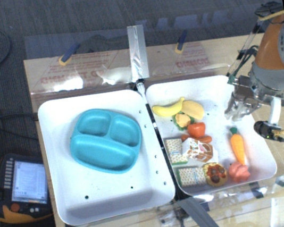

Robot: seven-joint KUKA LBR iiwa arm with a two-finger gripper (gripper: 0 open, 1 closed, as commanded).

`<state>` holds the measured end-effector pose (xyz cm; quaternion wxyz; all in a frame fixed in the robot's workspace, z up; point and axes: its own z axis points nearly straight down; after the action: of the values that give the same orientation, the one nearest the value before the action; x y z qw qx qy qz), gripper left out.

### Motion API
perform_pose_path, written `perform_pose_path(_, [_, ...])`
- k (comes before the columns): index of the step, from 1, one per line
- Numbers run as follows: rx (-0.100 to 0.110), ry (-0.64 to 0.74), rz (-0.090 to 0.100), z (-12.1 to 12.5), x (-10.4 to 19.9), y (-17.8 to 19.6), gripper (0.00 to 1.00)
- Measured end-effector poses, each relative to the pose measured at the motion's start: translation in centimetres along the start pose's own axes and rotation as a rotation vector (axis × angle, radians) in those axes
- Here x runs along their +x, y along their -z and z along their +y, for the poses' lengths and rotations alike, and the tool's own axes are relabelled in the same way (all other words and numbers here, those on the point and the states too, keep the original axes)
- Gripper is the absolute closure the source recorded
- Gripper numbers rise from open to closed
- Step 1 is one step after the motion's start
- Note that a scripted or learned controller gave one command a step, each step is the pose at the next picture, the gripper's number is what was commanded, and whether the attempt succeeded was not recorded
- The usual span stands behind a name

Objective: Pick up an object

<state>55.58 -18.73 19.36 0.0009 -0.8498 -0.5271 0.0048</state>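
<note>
Here, the grey metal claw (pixel 236 108) hovers at the right white plastic bin's (pixel 210 84) rim, grip state unclear; the orange plastic carrot (pixel 237 146) lies just below it.

Bright, even overhead light. Glare whitens the clear plastic sheet (pixel 80 82) behind the white bins (pixel 65 204). Shadows are soft and short. Slightly soft focus throughout; the dark carpet (pixel 113 4) looks grainy.

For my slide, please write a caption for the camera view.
Gripper above the right bin near a carrot; blue tray in left bin.
</note>
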Motion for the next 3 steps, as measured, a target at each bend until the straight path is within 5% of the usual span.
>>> perform_pose_path(1, [-0.003,0.213,0.001,-2.7,-2.5,13.7,1.00])
perform_pose_path(2, [-0.004,0.109,0.001,-0.7,0.1,28.7,1.00])
perform_pose_path(3, [-0.003,0.110,0.001,-0.7,0.1,28.7,0.00])
